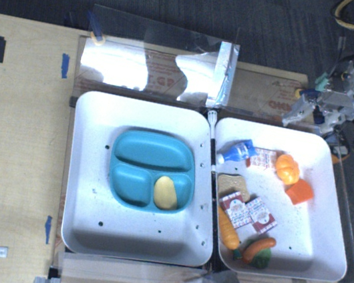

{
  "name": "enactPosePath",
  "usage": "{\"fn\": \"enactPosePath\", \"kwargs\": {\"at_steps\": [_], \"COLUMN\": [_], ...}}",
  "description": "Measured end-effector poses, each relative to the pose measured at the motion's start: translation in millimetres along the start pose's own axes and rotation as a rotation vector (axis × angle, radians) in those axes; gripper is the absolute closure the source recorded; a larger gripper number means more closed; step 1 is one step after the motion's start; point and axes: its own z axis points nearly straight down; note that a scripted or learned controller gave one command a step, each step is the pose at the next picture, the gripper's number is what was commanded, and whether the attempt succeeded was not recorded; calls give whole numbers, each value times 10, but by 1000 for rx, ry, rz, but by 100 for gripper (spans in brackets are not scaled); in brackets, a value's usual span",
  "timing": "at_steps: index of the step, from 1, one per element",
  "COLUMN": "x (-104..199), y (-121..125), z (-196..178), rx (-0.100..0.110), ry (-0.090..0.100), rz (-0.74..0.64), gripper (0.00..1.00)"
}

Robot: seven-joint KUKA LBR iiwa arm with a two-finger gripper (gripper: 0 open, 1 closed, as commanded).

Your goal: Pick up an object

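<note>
My gripper [314, 121] hangs open over the back right corner of the right bin [333, 219], with nothing between its fingers. Several objects lie below and left of it in that bin. There is a blue packet [236, 150], a white and red packet [262, 159], an orange fruit [287, 168] and a red-orange block [300, 191]. Nearer the front lie a brown slice [229, 182], two red-and-white packets [247, 213], a carrot [229, 229] and a red vegetable with a green end [258, 248].
The left bin [86, 176] holds a blue divided tray [150, 156] with a yellow oval object [166, 192] in its lower right compartment. A clear plastic panel [156, 66] stands behind the left bin. Wooden bench surface [5, 154] extends to the left.
</note>
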Motion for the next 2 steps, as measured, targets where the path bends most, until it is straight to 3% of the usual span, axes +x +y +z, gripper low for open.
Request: {"fn": "enactPosePath", "kwargs": {"at_steps": [1, 2], "x": [79, -336], "y": [-262, -234], "z": [1201, 1861], "rx": [5, 6], "ry": [2, 1], "rz": [-202, -195], "gripper": [0, 0]}}
